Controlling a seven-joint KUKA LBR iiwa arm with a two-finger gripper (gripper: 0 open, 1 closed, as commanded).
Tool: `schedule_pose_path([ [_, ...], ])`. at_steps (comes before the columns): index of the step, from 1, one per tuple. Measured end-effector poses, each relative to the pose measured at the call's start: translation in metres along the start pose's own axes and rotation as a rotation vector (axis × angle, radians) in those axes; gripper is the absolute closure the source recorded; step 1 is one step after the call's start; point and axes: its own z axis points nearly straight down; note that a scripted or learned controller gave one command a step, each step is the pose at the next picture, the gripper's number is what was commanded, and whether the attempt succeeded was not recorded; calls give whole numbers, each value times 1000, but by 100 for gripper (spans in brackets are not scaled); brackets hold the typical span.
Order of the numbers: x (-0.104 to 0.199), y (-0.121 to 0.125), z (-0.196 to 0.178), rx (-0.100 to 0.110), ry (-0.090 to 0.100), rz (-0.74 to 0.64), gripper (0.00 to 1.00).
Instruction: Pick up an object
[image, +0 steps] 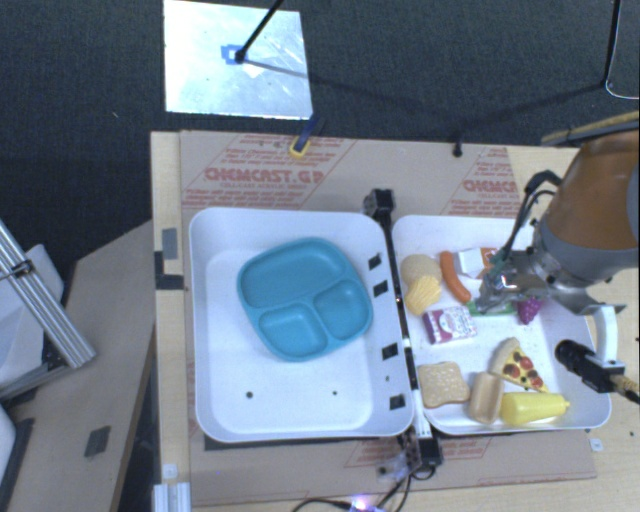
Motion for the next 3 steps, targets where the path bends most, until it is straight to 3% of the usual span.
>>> schedule_pose_path([
  [1, 62, -9, -6, -1, 1, -3, 100],
  [2, 91, -9, 9, 1, -1, 1, 100],
  [3, 100, -4, 1, -1, -1, 2, 100],
])
